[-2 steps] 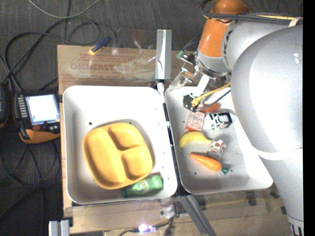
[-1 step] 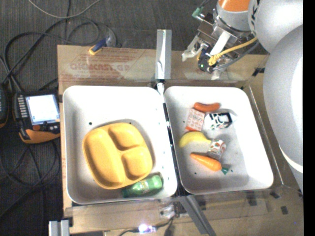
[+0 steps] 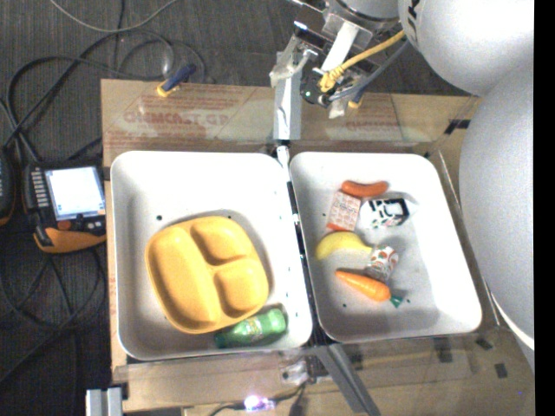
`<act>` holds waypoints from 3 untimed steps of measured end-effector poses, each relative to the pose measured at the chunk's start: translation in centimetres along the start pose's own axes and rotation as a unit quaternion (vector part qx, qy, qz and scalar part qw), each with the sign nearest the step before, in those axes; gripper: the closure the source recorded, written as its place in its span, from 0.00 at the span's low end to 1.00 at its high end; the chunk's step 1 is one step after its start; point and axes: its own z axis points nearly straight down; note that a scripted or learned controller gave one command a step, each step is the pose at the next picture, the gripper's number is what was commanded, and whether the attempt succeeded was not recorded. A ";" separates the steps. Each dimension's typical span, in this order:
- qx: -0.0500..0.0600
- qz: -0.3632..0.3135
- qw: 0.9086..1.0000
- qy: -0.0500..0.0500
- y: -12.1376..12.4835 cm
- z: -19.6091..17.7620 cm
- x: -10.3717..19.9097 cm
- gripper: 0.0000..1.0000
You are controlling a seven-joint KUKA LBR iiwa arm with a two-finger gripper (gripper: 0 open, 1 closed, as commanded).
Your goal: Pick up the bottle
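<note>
The green bottle (image 3: 252,327) lies on its side at the front edge of the left bin (image 3: 130,232), its cap end pointing left. It rests against the front rim of a yellow divided plate (image 3: 208,271). My gripper (image 3: 285,120) hangs at the far side of the bench, over the back end of the wall between the two bins. It is far from the bottle, and nothing shows in its grasp.
The right bin (image 3: 451,258) holds a sausage (image 3: 365,187), a red-and-white carton (image 3: 344,211), a black-and-white carton (image 3: 387,212), a yellow fruit (image 3: 341,246), a small can (image 3: 382,261) and a carrot (image 3: 364,286). The arm's large grey body (image 3: 512,189) overhangs the right side.
</note>
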 end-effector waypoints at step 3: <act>0.000 -0.045 0.999 0.000 3.3 4.5 -9.1 0.00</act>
